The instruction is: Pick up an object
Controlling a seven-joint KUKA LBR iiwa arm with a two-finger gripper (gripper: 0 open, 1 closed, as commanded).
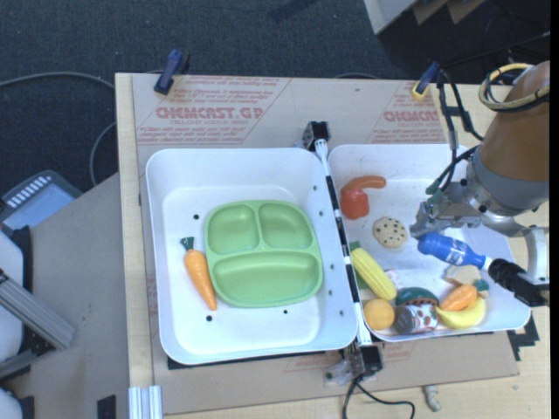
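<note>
My gripper [430, 220] hangs over the right bin [410, 162], near its middle right. Just below it and to the right lies a blue bottle [452, 251] with a white cap end, close to the gripper; I cannot tell whether they touch. A speckled cookie [389, 231] rests a little to the gripper's left. Further left sit a red tomato [355, 202] and an orange sausage [364, 182]. Along the bin's front lie a corn cob [373, 273], an orange [378, 313], a can [417, 314], a banana [465, 314] and a small carrot [460, 298].
The left bin [170, 234] holds a green divided plate [262, 253] and a carrot [199, 275] beside it. A black-clipped divider [333, 221] separates the bins. The arm's grey and orange body [520, 160] covers the right bin's far right side.
</note>
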